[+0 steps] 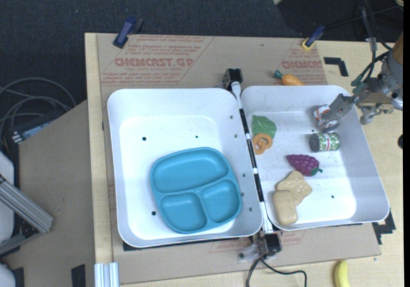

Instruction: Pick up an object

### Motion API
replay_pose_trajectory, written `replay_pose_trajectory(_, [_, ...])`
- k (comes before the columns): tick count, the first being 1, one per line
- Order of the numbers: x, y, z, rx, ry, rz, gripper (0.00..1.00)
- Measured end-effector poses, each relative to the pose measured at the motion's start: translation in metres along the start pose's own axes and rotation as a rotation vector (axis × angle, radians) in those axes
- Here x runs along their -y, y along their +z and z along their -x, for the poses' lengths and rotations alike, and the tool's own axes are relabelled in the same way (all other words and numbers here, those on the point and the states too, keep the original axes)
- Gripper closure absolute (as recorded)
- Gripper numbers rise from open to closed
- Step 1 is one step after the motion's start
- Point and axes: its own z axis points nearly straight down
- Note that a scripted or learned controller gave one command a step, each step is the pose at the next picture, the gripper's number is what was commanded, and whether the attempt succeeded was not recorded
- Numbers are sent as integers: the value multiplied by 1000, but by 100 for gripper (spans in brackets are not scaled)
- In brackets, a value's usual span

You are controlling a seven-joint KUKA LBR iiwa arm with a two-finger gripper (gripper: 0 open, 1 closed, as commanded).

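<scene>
Claw [325, 117]: being held low in the right bin [359, 170]; finger state cannot be told.
Can [325, 142]: lying just below the claw.
Grapes [303, 163]: lying farther below.

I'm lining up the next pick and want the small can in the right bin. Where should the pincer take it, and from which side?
Take the small can across the middle of its round body, coming straight down from above. It lies on its side, its long axis running left-right, with bare bin floor above and below it. The pincer sits just above it; the purple grapes lie lower left, probably clear of the fingers.
</scene>
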Motion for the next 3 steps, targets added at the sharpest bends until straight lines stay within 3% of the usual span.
replay_pose_trajectory(1, [33, 176, -3, 0, 0, 0, 0])
replay_pose_trajectory(2, [33, 166, -3, 1, 2, 2, 100])
replay_pose_trajectory(3, [-12, 75, -80, -1, -2, 2, 100])
